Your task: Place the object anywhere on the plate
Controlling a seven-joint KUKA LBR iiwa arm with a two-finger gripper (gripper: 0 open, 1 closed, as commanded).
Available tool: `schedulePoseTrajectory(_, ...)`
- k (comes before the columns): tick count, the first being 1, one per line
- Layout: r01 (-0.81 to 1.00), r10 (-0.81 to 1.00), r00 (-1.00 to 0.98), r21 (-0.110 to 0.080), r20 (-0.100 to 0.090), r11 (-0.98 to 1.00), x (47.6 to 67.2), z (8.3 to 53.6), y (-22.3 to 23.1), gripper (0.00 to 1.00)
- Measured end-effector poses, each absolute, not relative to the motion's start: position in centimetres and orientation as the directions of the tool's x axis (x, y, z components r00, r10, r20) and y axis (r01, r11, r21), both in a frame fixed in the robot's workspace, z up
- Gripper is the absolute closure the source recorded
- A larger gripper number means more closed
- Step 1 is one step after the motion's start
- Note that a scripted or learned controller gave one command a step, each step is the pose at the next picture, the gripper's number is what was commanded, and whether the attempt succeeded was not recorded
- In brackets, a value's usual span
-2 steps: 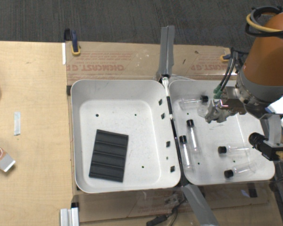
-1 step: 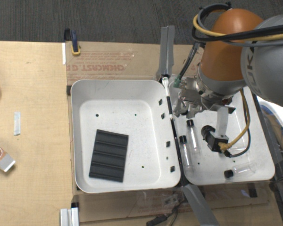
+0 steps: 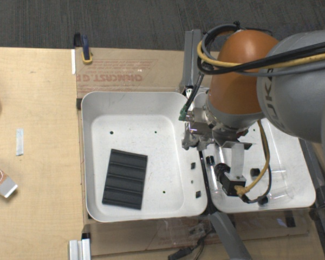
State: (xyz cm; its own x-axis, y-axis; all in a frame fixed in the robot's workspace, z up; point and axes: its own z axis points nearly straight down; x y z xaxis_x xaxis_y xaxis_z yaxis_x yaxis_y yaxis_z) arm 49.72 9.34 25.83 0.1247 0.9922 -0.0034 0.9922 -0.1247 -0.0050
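Note:
A black ribbed rectangular slab [image 3: 125,179] lies flat in the left bin [image 3: 92,145], towards its front left. My gripper [image 3: 215,144] hangs under the orange wrist, over the wall between the two bins, well to the right of the slab and apart from it. The wrist hides the gripper's tips. A faint clear plate outline [image 3: 286,184] shows in the right bin [image 3: 309,194], to the right of the gripper and partly under the arm.
The grey arm covers most of the right bin's back. A cardboard sheet [image 3: 119,72] lies behind the left bin. On the wooden bench at the left are a small wrapped item [image 3: 1,181] and a pale strip [image 3: 19,142].

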Motion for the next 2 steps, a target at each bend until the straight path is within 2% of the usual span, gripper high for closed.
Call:
schedulePoseTrajectory(1,0.970,0.970,0.243,-0.005,-0.005,-0.243,47.7,22.5,15.9,1.00)
schedulePoseTrajectory(2,0.986,0.986,0.166,-0.004,-0.005,-0.166,47.7,20.9,22.8,1.00)
